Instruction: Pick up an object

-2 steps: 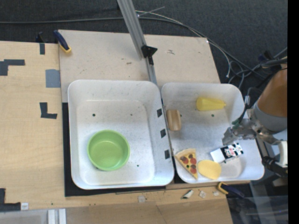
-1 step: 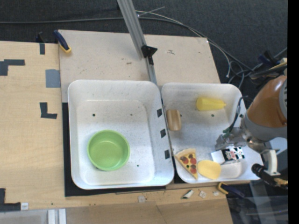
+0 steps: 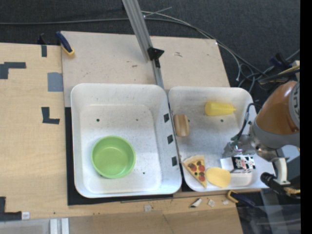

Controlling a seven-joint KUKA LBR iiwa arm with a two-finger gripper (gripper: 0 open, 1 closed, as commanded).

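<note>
Candidate objects lie loose in the right bin [image 3: 195,94]: yellow piece [image 3: 219,108] upper centre, wooden block [image 3: 181,125] at left wall, pizza slice [image 3: 195,168] and yellow disc [image 3: 218,177] lower centre. Green bowl [image 3: 113,156] occupies the left bin [image 3: 80,130]. Gripper [image 3: 240,160] sits low at lower right, just beside the disc; whether it is spread or pinching anything cannot be determined.

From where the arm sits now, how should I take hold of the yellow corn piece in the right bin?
Grip the corn piece across its short width at the middle, coming straight down from above. It lies flat with its long axis running left-right, apart from the wooden block and bin wall, so both long sides look free for the end effector.
</note>
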